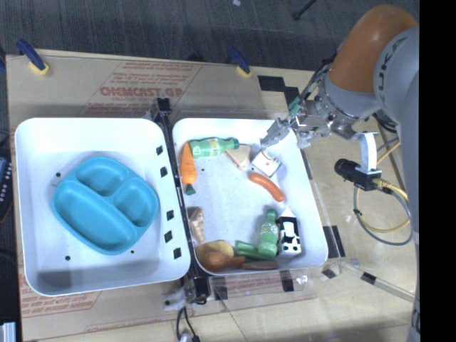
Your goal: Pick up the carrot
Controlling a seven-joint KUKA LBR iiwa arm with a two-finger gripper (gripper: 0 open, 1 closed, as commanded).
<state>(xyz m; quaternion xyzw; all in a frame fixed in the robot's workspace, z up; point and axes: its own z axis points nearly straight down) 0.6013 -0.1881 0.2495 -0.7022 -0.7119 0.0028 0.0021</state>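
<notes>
1. The orange carrot with green top [187, 167] lies hard against the right white bin's left wall [177, 184]; your grasp may clip that wall.
2. The gripper [274, 135] hovers well apart, near the small white box [265, 164]; whether it is wide or narrow, I cannot tell.

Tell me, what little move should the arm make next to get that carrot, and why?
Probably a sideways move toward the left wall of the right bin. The gripper hangs over that bin's upper right part, near a small white carton, while the carrot lies against the divider on the far side, just below a green bottle. It should be above the carrot before descending.
</notes>
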